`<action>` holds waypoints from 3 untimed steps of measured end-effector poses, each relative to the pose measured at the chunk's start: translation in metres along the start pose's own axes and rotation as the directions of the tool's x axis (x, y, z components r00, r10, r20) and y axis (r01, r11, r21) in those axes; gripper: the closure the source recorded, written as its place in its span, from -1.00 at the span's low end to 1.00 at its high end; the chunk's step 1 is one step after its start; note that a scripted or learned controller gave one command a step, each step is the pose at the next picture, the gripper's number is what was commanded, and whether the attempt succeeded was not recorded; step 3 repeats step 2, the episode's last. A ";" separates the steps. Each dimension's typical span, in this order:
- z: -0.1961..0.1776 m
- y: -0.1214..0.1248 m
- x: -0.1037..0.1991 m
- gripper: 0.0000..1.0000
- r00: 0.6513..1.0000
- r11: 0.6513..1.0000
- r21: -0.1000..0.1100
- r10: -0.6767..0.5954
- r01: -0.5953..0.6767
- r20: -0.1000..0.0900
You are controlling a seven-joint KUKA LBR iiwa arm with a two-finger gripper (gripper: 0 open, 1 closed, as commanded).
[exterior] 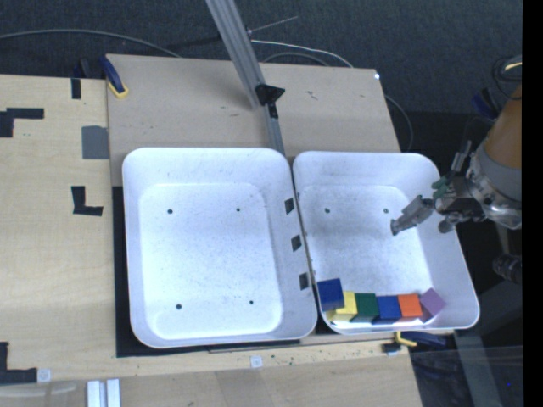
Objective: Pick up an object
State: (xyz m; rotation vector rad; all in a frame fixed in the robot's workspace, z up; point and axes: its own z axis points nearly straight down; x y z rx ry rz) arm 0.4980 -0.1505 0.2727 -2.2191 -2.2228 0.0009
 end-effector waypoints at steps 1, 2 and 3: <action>-0.138 0.017 0.064 -1.00 1.000 1.000 -0.009 -0.005 0.005 0.001; -0.144 0.016 0.062 1.00 1.000 1.000 0.000 0.000 0.000 0.002; -0.144 0.016 0.062 1.00 1.000 1.000 0.000 0.000 0.000 0.002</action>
